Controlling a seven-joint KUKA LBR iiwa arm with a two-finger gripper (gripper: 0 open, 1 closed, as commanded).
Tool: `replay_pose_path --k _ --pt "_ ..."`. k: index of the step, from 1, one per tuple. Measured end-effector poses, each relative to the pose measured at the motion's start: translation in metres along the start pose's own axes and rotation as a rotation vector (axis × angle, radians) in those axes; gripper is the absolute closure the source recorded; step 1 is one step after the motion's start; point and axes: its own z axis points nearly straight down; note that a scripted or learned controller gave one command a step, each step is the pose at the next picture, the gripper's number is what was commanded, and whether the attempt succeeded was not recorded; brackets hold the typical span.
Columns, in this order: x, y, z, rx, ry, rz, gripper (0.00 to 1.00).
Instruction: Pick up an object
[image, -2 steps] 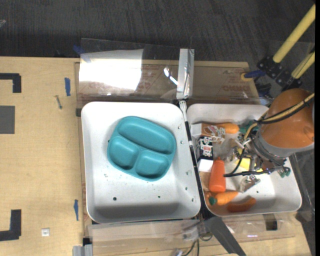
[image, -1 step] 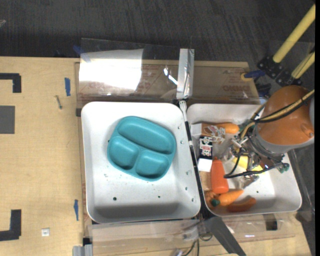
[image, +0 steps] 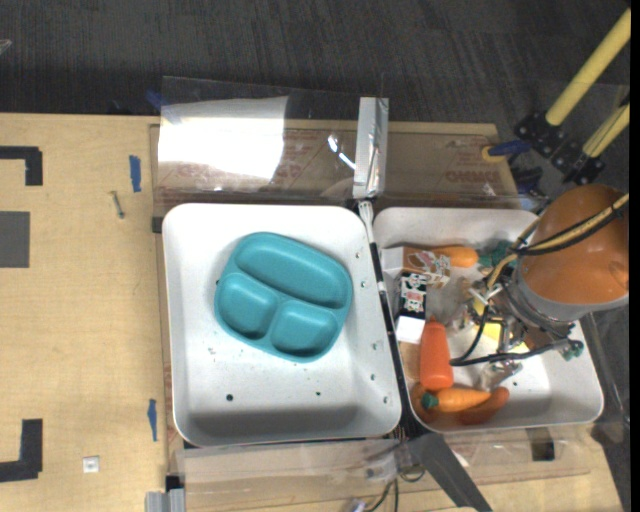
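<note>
arm (image: 578, 262) — grey body | orange band above wrist | black and yellow cables — looped near wrist

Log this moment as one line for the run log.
arm: over right bin | gripper: low among toys, grasp unclear | nearby: orange carrots | left bin: teal divided tray | pick: unconfirmed

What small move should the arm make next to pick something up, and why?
Probably ease the tool down toward the toy carrot near the front wall of the right bin. The arm is already over that bin, where the toys lie crowded together, and the left bin bears one teal divided dish.
</note>
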Motion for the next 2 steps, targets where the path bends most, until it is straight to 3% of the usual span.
replay_pose_path --k 1,2 --pt "0.003 0.024 -0.001 0.003 0.001 0.042 0.0" --pt "-0.02 0.027 0.0 0.0 0.003 0.055 0.0"
